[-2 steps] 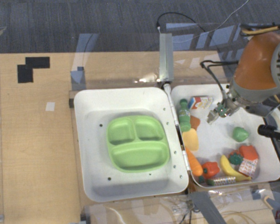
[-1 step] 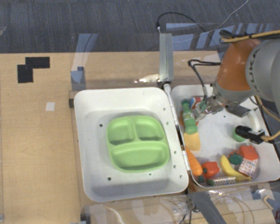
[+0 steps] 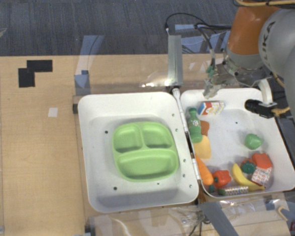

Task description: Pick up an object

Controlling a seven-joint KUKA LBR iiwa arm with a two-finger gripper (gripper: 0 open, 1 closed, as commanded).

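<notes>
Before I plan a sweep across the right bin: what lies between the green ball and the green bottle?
In the camera view, bare white bin floor lies between the green ball and the green bottle; the nearest item is the yellow piece beside the bottle.

Light wood tabletop [image 3: 35,163], clean, carrying black square markings [image 3: 33,71] near its far left corner. Dark grey carpet floor [image 3: 105,17] lies beyond the far edge. A metal upright bracket [image 3: 175,57] stands at the rear. Glare falls along the left edge.
</notes>
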